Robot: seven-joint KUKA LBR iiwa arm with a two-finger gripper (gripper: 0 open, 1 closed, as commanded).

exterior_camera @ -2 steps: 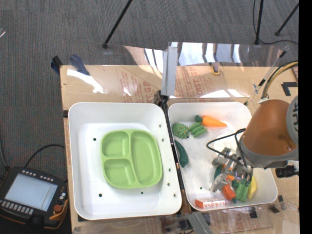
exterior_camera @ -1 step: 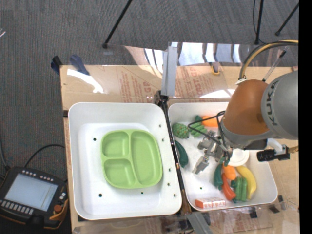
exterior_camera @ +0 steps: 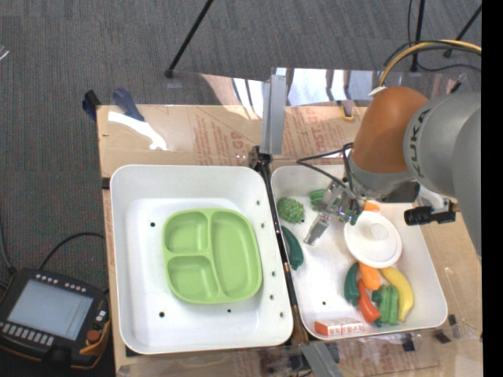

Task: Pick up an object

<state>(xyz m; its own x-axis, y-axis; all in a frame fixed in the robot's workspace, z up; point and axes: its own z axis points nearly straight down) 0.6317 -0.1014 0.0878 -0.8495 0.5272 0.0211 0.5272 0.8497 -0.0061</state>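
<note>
The arm point(exterior_camera: 424, 144) comes in from the right and hangs over the right bin point(exterior_camera: 436, 289), its gripper point(exterior_camera: 321, 228) low above the bin's floor near the upper left part. One metal finger point(exterior_camera: 316, 230) slants down toward the white floor; I cannot tell from here whether the fingers are spread or closed, and nothing shows between them. Just left of the gripper lies a bumpy green fruit point(exterior_camera: 291, 209), and below that a dark green cucumber point(exterior_camera: 293, 247) rests along the bin's left wall. To the gripper's right sits a small white bowl point(exterior_camera: 374, 240), upside down by the look of it. Below the bowl a heap of toy food is piled: a banana point(exterior_camera: 400, 289), a carrot point(exterior_camera: 367, 281) and some green pieces. A small red and white box point(exterior_camera: 339, 328) lies at the near wall. The left bin point(exterior_camera: 134, 203) holds a green divided plate point(exterior_camera: 212, 255).
</note>
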